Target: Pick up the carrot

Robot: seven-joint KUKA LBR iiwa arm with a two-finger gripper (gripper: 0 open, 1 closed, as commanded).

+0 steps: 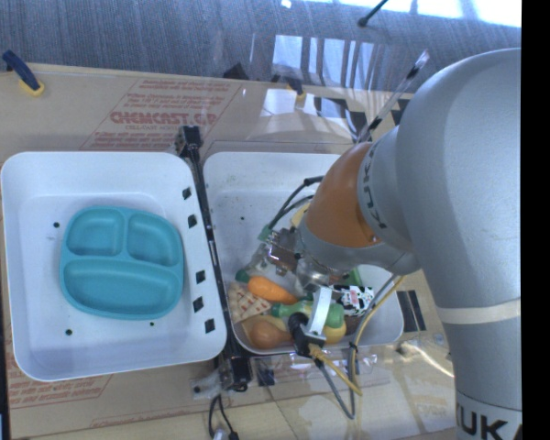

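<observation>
claw (284, 259) hangs low in the right-hand bin (247, 191), just above the carrot (271, 290); whether it is apart or together, cannot tell.

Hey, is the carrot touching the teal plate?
Apart: the camera view shows the carrot in the cluttered bin and the teal plate in the other bin.
</observation>
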